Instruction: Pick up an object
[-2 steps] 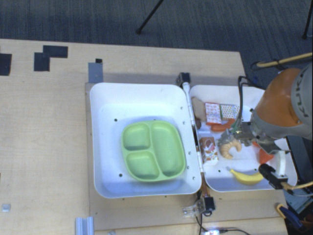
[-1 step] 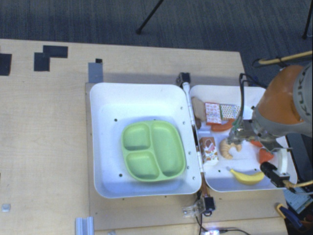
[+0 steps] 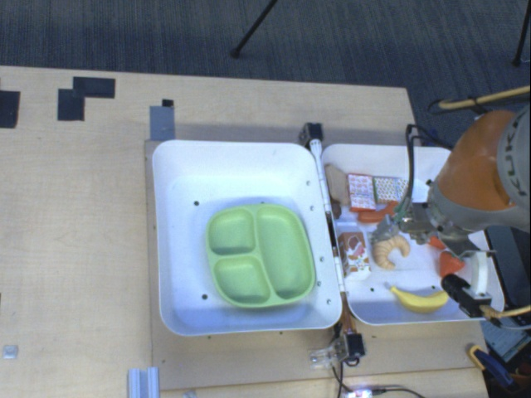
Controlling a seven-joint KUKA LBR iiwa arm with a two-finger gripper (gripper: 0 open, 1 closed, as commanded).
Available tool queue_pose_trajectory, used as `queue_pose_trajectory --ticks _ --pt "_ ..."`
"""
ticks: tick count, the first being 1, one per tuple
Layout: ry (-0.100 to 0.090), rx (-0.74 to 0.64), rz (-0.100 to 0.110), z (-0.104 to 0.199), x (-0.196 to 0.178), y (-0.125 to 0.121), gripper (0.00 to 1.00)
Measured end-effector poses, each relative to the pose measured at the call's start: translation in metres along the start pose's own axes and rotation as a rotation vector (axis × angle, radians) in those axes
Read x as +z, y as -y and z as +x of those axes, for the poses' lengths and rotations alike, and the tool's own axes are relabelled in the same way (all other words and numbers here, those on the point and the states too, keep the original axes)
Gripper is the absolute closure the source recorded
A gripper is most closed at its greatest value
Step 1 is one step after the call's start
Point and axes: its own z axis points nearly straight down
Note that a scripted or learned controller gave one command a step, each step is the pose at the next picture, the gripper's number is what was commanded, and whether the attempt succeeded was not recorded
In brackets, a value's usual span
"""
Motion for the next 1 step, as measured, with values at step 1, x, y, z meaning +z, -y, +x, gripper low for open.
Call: queue_pose_trajectory --ticks 1 --pt "0.001 0.003 0.009 0.0026 0.0277 0.0133 0.0"
